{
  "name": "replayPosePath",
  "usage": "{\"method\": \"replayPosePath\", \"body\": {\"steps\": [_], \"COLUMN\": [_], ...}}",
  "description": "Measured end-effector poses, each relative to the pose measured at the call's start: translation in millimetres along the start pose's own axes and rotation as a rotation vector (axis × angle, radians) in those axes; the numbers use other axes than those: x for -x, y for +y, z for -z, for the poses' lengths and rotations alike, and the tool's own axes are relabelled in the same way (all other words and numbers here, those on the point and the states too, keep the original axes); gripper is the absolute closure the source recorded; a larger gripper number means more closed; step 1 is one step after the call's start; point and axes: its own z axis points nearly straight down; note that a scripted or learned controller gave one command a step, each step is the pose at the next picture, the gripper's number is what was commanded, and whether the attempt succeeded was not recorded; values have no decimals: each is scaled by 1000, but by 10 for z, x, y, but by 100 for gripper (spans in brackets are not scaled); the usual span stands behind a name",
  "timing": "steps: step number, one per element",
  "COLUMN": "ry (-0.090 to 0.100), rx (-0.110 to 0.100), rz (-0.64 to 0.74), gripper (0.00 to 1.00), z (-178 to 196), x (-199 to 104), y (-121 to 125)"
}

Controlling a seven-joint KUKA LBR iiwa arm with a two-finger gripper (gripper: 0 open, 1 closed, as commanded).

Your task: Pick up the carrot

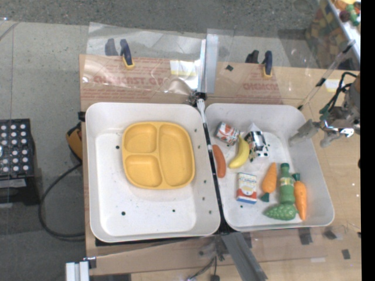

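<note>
Still at the approach step: claw out over the right edge of the table, just outside the right bin, holding nothing. Whether apart or together, impossible to tell from here.

Carrot lying in the near right corner of that bin, tip toward the near edge, touching or almost touching a green bottle on its left, with a green knobbly vegetable just below the bottle. A second orange piece, carrot-like too, just left of the bottle, beside a small carton. Farther in: a banana, a sausage along the bin's left wall, a can, a black-and-white toy.

Next move, by judgement: travel toward the near right corner, descent over the carrot, grip across its width, with care for the crowding bottle and the nearby bin wall.

Left bin bearing a yellow divided plate. Plain wooden table, clear plastic sheet clamped along the far edge, grey speckled floor beyond, a black box to the left.
</note>
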Motion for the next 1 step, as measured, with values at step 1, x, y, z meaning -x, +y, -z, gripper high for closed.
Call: {"method": "replayPosePath", "body": {"steps": [1], "ry": [1], "rx": [-3], "rz": [-37], "gripper": [0], "z": [-1115], "x": [-202], "y": [-621]}}
